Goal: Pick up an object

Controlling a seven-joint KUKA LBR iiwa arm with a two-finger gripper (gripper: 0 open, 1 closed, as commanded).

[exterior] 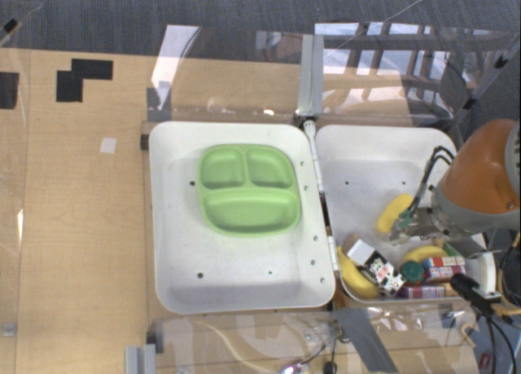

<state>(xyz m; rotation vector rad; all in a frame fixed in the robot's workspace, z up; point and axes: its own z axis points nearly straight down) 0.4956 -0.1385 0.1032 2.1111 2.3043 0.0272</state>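
Left bin (175,283): a green divided plate (247,189) lies flat near its middle, three compartments facing up, well apart from the arm.

Right bin (366,148): its far half is bare white; the objects are crowded into the near part. At the near-left corner a banana (355,274) lies against the bin wall. Just right of it sits a small black-and-white patterned cube (383,270), touching or nearly touching that banana. Further back, near the bin's middle, a second banana (394,212) lies tilted, its upper end pointing toward the arm. Along the near wall, further right, a third banana (429,254) lies above a red-and-white box (444,267), with a green round piece (413,270) just beside them.

Arm: the grey wrist with its orange band (487,175) enters from the right. The gripper (406,225) hangs low over the right bin, directly beside the middle banana's right edge, touching or nearly so. Whether its fingers are spread or pressed together cannot be determined; they are too small and dark to read. No object is seen between them.
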